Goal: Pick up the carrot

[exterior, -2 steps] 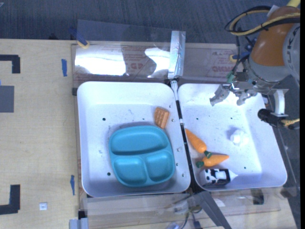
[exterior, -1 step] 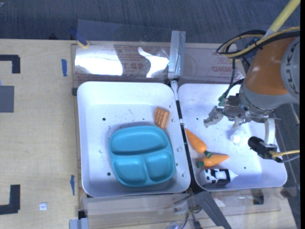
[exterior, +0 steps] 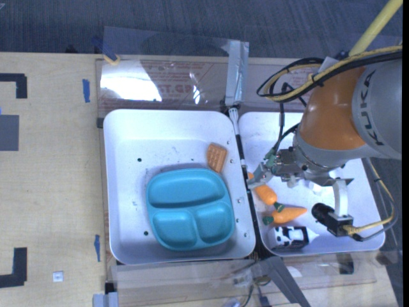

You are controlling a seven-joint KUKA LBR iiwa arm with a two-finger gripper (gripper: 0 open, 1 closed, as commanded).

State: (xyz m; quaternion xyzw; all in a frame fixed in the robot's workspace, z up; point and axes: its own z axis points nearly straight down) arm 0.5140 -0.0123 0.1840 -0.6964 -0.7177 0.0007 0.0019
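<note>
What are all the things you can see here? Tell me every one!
bins: two, white, side by side on the bench.
tray: one, blue with three compartments, in the left bin.
cracker-like piece: one, tan, in the left bin just beyond the tray.
carrot: one, orange with a green end, in the right bin near the divider.
orange piece: one, orange, in the right bin just above the carrot.
black-and-white toy: one, at the near edge of the right bin.
clear sheet: one, taped behind the bins.
cables: yellow and black, along the arm.
arm: one, grey with an orange band, above the right bin.
</note>
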